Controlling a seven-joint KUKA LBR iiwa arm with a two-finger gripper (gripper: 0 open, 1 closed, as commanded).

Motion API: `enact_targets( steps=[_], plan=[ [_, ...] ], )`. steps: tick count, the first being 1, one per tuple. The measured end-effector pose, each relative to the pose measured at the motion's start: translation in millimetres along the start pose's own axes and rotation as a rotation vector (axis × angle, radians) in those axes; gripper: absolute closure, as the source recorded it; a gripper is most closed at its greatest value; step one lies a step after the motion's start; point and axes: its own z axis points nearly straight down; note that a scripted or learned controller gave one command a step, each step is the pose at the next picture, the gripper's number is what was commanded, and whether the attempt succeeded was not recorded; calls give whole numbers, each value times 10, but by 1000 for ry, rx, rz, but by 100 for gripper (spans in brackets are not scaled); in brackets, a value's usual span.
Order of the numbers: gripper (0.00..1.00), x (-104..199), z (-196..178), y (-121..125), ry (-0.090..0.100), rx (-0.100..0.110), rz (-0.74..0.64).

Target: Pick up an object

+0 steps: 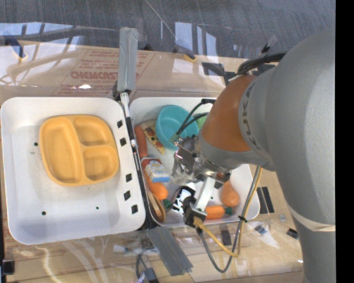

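My gripper (pixel 180 178) hangs low over the middle of the right bin (pixel 143 107), under the grey wrist with the orange band. Its tips are hidden among the clutter. A small carton (pixel 157 172) lies just left of it, with an orange ball (pixel 159 191) below that. A teal bowl (pixel 170 122) sits at the back of the bin, just beyond the wrist. Along the left wall lies a red sausage (pixel 141 141). An orange carrot (pixel 216 212) and an orange pear-shaped toy (pixel 230 196) lie at the front right.
The left bin (pixel 23 217) holds a yellow divided plate (pixel 78 148) in its upper half. A brown curved item (pixel 156 209) lies at the front left corner of the right bin. The arm covers that bin's right side.
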Motion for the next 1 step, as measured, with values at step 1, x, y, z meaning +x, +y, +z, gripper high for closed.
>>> enact_targets(
  steps=[1],
  plan=[
    [100,4,-93,4,0,3,-6]
  ],
)
